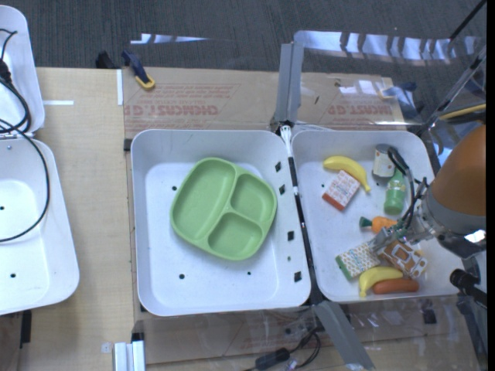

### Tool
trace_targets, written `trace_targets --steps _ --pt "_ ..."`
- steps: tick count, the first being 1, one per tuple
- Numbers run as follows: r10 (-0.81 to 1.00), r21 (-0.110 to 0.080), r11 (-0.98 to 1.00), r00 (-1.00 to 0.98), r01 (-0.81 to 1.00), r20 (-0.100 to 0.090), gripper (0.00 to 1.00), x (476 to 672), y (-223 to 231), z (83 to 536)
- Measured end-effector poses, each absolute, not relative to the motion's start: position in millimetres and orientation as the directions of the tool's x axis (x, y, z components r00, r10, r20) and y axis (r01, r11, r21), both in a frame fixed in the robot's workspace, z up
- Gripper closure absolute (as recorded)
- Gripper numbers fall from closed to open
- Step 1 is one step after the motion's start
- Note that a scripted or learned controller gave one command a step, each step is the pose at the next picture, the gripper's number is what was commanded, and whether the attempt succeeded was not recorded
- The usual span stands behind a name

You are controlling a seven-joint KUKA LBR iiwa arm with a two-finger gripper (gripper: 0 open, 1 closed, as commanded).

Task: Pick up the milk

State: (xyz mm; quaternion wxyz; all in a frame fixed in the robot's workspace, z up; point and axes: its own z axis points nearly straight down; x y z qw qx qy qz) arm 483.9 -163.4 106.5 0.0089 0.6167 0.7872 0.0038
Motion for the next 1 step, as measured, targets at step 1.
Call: trace_targets --steps 1 --pt "1.000 -0.002 0.015 -0.015 1.000 0.000 1.00 513.2 -108.7 192.7"
